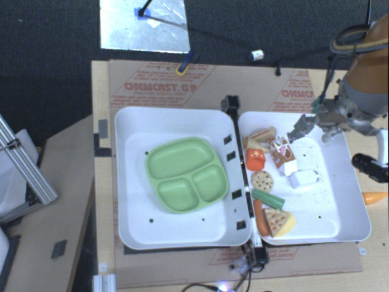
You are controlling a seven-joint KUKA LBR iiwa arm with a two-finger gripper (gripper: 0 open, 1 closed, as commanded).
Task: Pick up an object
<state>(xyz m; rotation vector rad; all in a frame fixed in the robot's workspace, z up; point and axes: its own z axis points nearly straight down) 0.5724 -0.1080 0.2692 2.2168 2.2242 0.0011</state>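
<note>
Grey two-finger gripper (311, 126) spread wide, empty, poised over right white bin (340, 224) beside brown-and-white toy carton (282, 152), likely lining up a grab

Two shallow white plastic bins sit side by side on a cardboard-covered bench. The left bin (130, 224) holds a pale green three-compartment tray (186, 174). The right bin (343, 224) holds toy foods along its left side: a red tomato-like piece (256, 159), a round speckled cookie (262, 180), a green stick (268, 198), a pizza-like wedge (280, 222) (and a small white block (304, 177) nearby). The grey two-finger gripper (313, 128) hovers over this bin's upper part, its fingers spread with nothing between them.
</note>
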